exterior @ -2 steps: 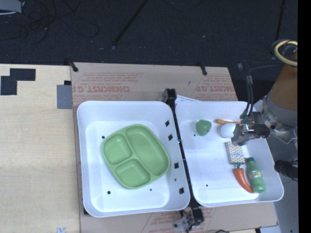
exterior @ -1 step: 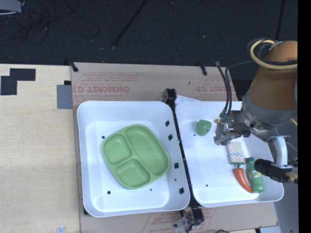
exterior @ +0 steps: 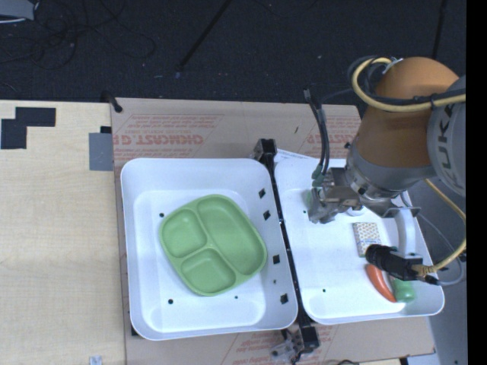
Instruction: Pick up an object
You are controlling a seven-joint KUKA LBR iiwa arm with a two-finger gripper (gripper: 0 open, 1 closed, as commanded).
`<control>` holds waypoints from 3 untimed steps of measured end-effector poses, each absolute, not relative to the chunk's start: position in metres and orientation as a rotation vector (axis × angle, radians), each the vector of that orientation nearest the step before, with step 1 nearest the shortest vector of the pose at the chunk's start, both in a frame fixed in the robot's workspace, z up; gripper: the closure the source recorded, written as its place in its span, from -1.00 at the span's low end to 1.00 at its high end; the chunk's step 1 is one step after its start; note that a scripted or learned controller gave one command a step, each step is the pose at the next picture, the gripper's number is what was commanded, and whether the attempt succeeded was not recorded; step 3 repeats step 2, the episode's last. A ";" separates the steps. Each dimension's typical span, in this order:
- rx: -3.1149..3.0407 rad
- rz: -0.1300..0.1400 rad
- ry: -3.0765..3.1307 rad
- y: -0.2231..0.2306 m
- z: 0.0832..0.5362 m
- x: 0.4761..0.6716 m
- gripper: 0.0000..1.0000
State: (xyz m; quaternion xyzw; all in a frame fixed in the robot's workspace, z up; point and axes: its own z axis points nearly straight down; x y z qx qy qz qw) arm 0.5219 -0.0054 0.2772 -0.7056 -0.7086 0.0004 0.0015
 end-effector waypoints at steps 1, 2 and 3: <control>-2.215 0.002 -2.224 0.045 0.273 0.539 1.00; -2.213 0.006 -2.224 0.102 0.255 0.545 1.00; -2.213 0.006 -2.224 0.102 0.255 0.545 1.00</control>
